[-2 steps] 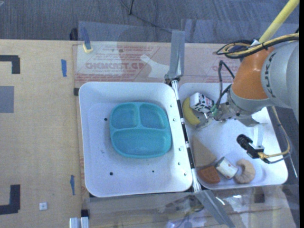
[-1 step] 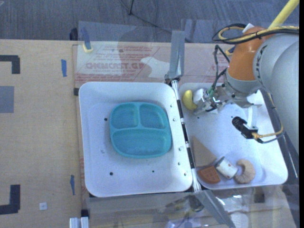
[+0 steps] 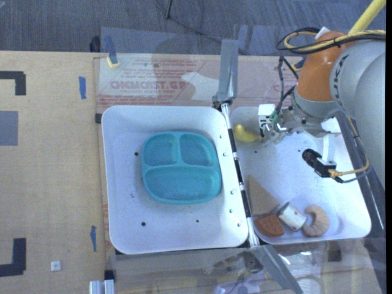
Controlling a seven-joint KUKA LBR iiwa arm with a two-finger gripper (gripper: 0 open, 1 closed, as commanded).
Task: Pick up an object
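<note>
Down at the near edge of the right white bin (image 3: 349,222) sit three small things close together: a flat reddish-brown cookie-like piece (image 3: 269,226), a small white cylinder with a dark end (image 3: 291,215) touching it, and a tan ring-shaped doughnut toy (image 3: 316,220) just beside that. None of them is lifted. Across the divider, the left white bin (image 3: 122,225) carries a teal plastic tray with three compartments (image 3: 181,166), lying flat near its middle.

Further back, in the far left corner of the right bin, a small yellow rounded object (image 3: 245,133) rests against the bin wall. The grey arm's gripper (image 3: 269,127) hangs low just beside it, on its right, and seems aimed at it. Whether the fingers are wide or narrow I cannot tell from here; the wrist and cables hide them.

As I judge it, the pick is at the reach stage: nothing is visibly held, so gripping and lifting remain.
</note>
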